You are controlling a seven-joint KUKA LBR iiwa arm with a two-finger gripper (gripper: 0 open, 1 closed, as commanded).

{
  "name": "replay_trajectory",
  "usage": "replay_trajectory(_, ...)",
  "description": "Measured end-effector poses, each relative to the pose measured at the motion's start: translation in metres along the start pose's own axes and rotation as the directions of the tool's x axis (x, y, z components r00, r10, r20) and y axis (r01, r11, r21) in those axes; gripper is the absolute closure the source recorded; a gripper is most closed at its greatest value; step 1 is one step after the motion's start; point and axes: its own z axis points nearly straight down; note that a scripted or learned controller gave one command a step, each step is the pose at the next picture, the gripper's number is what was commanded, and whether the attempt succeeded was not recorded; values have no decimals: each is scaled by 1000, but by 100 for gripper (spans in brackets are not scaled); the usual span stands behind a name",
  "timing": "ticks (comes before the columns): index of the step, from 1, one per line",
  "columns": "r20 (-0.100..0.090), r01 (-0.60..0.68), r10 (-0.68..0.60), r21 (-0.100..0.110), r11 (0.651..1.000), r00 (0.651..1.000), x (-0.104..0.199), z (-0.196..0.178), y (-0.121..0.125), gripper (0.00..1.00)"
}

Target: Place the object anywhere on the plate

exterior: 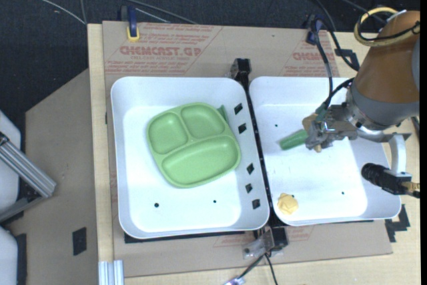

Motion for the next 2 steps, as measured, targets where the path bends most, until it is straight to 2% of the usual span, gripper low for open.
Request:
replay_trajectory(1,1,0,0,-4,1000,1000,46,2,19,100)
replay_trajectory(2,1,0,0,-2,1000,1000,101,8,28,100)
